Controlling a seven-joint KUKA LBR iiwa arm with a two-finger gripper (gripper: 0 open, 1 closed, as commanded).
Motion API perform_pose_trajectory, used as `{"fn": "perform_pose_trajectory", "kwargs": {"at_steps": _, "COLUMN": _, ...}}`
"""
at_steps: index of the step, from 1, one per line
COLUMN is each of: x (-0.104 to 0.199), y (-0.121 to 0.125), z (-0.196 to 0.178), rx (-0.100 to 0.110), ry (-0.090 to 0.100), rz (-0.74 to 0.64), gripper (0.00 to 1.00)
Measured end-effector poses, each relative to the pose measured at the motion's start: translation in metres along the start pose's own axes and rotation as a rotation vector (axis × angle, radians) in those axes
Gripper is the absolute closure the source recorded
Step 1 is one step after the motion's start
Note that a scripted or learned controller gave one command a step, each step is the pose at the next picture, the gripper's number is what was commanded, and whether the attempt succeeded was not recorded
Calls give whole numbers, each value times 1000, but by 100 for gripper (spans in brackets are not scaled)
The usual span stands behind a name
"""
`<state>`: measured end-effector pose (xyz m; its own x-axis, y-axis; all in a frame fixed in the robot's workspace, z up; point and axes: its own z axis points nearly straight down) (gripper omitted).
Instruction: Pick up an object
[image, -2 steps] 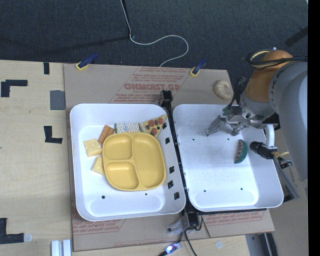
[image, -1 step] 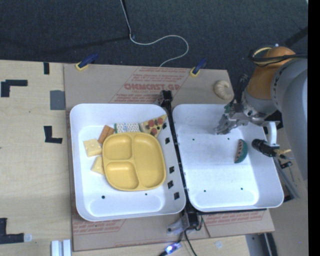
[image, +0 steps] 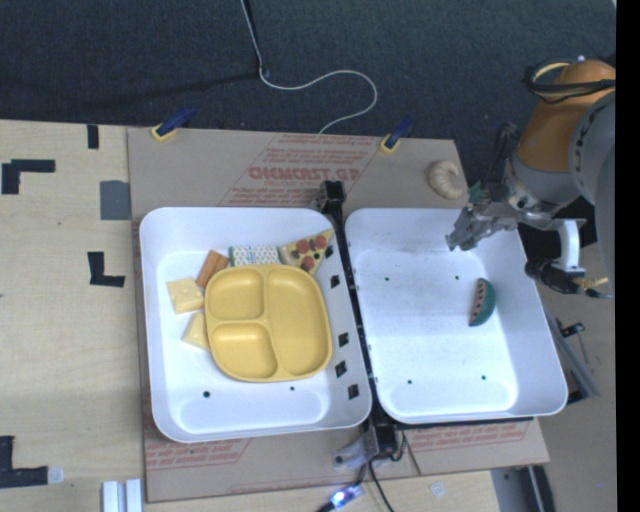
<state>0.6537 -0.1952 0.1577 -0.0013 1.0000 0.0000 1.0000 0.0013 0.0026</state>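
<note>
Watermelon slice (image: 482, 302) lies below the gripper (image: 465, 235), whose state I cannot tell.

Worktop (image: 60, 330): pale wood, marked with black tape pieces (image: 100, 268). A cardboard sheet (image: 290, 170) lies on it, held by two blue-and-yellow clamps (image: 175, 122) along its far edge. Beyond, dark carpeted floor (image: 120, 50) with a thin white cable (image: 320, 85) looping across. Lighting even.

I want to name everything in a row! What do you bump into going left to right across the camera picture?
Pale yellow cracker piece → yellow divided plate → black divider between the bins → robot's jaws → watermelon slice toy.
</note>
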Motion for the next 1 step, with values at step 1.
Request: {"fn": "perform_pose_trajectory", "kwargs": {"at_steps": 1, "x": 10, "y": -1, "z": -57, "rx": 0, "ry": 0, "rz": -1, "gripper": 100}}
